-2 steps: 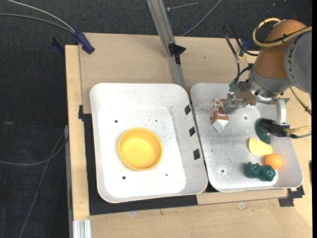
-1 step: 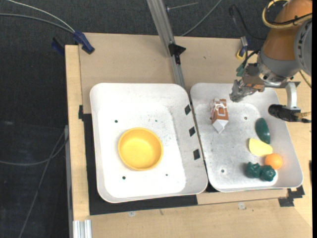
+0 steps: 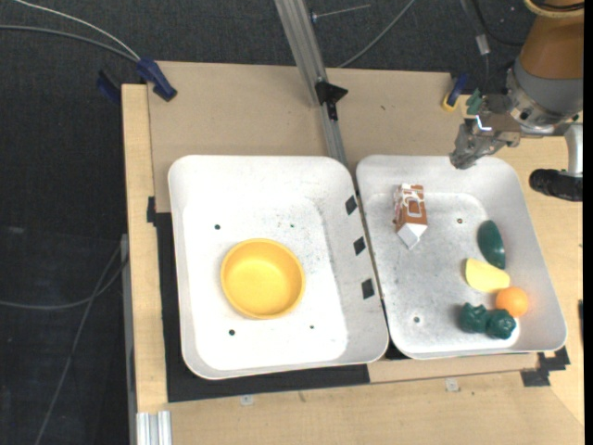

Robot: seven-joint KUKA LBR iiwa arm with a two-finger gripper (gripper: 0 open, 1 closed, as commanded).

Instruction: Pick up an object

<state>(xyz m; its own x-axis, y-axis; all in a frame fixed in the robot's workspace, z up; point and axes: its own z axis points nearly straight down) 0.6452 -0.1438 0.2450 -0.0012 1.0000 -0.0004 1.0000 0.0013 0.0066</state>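
My gripper [image 3: 466, 152] hangs over the far edge of the right bin [image 3: 435, 336], its tips above the bin's back rim. Nothing shows between its tips. Below it and to the left, a small brown and white carton [image 3: 410, 215] lies in the bin. Along the bin's right side sit a dark green oval [image 3: 491, 242], a yellow wedge [image 3: 485, 274], an orange ball [image 3: 511, 301] and a dark green lumpy toy [image 3: 485, 321].
A yellow bowl [image 3: 262, 277] stands in the left bin [image 3: 199, 193]. A slanted metal pole [image 3: 306, 44] runs down to the gap between the bins. Blue clamps [image 3: 156, 80] grip the bench's far edge, and cables trail on the dark floor.
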